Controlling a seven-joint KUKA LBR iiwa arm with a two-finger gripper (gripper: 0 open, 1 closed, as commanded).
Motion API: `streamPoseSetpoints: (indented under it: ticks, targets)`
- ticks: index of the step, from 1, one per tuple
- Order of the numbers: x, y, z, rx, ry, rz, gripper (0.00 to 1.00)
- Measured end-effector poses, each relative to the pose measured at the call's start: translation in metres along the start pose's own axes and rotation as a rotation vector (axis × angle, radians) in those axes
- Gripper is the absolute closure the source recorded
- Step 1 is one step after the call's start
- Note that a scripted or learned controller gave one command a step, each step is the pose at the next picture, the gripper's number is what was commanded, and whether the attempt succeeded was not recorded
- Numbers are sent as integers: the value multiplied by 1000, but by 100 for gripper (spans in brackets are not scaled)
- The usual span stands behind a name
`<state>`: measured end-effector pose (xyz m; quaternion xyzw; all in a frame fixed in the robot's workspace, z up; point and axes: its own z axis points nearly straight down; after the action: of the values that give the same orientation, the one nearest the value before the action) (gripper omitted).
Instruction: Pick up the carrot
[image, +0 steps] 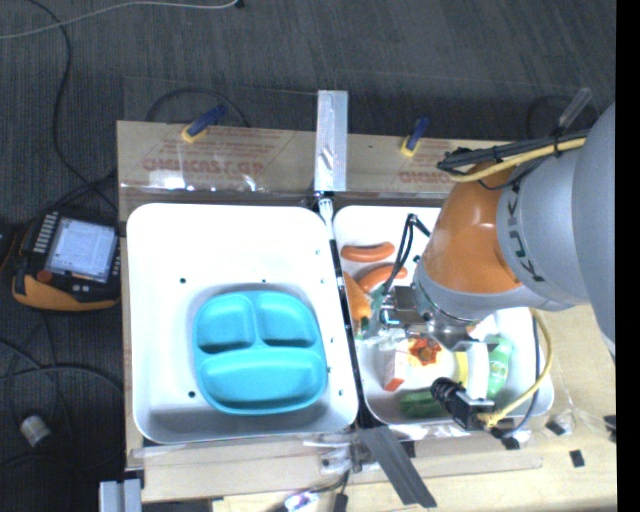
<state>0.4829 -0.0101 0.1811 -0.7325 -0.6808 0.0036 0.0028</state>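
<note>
The arm's orange-banded wrist is right down over the right bin (530, 400), and the gripper (400, 312) sits low among the clutter there, its dark body hard to read from above, so I cannot tell how it is set or whether it has anything.

The carrot (354, 297) lies along the left wall of that right bin, a slim orange shape with a bit of green at its lower end, just beside the gripper's left side; contact is not clear. Above it, near the bin's top left corner, rests a hot dog (368, 251), orange-red, lying crosswise.

Lower down in the same bin: a small white and orange item (396, 368), a dark green piece (420, 403) near the front wall, and a white and green bottle (492, 362) to the right, partly behind a yellow cable.

The left bin (160, 250) holds a turquoise divided plate (260, 350), three compartments, sitting towards the front.

On the arm's grey housing the letters of KUKA (525, 240) can be partly read.
</note>
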Motion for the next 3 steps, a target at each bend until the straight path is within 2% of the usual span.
streamPoseSetpoints:
  ticks: [1,2,3]
  targets:
    - [40,-3,0,0,0,213,100]
    - [-66,5,-105,-4,-2,246,100]
    - [-145,25,-213,-3,-2,657,100]
